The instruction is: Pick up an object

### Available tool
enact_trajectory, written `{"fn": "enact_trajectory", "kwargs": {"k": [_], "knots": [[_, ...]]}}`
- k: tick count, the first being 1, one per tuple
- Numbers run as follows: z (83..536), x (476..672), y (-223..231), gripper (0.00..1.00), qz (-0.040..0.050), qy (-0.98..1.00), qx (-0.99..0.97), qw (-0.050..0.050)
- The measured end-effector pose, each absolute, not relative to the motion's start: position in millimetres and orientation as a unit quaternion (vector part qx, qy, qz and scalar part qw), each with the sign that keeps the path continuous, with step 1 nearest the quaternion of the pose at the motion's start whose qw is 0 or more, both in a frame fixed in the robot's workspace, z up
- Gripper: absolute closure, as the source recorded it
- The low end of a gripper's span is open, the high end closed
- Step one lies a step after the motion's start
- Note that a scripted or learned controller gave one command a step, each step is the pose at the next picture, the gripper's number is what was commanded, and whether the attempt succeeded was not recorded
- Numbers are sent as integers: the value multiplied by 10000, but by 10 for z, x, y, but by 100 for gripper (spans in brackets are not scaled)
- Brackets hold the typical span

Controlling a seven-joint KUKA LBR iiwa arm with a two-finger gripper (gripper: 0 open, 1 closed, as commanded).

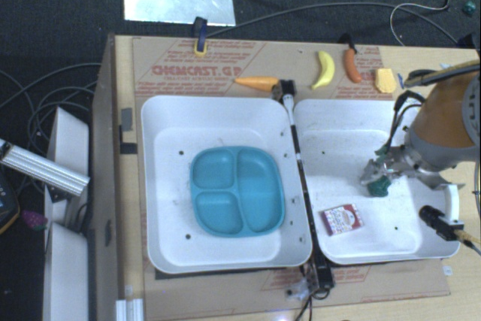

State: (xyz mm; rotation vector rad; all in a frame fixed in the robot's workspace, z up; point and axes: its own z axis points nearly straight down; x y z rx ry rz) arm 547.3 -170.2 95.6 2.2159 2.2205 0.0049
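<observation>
The right bin (353,124) holds a small dark green object (378,187) and a red and white packet (342,219), which lies flat near the bin's front. My gripper (373,175) reaches in from the right and sits low over the green object, right at its upper edge. The grey arm with its orange band (447,120) covers the right bin's far right side. In the left bin (169,124) lies a blue divided plate (237,189).
On the cardboard behind the bins lie a carrot (257,83), a banana (324,70), a red-orange sausage-shaped toy (352,65) and a yellow block (385,80). A ridge (294,146) separates the two bins. Cables run across the dark floor.
</observation>
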Motion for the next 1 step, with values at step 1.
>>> {"fn": "enact_trajectory", "kwargs": {"k": [1], "knots": [[852,5712,-922,100,15,7085,7057,13]]}}
